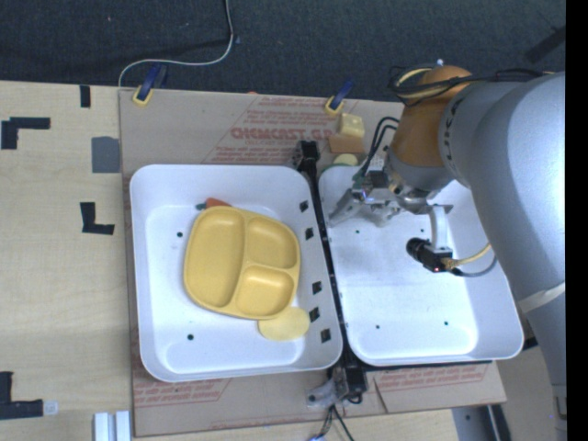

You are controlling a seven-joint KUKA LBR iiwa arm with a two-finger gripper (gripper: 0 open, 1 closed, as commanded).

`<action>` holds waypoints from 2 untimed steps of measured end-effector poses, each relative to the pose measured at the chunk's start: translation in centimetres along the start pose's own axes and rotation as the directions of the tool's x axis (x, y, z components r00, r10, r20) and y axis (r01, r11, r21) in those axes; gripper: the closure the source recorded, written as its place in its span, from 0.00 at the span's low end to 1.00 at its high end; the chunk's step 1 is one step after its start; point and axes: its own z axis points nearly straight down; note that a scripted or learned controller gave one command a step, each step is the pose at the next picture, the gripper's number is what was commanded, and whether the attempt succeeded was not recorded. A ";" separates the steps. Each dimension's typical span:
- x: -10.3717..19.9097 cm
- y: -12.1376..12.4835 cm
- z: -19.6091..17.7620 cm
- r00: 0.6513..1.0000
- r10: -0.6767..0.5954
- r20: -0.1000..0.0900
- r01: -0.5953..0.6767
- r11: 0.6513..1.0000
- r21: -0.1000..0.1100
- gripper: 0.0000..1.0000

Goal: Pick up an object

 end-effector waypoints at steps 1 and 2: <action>-0.2 2.6 -1.0 1.000 0.000 0.000 0.000 1.000 -0.004 0.00; -8.1 1.8 -10.4 1.000 0.007 0.006 -0.007 1.000 -0.011 0.00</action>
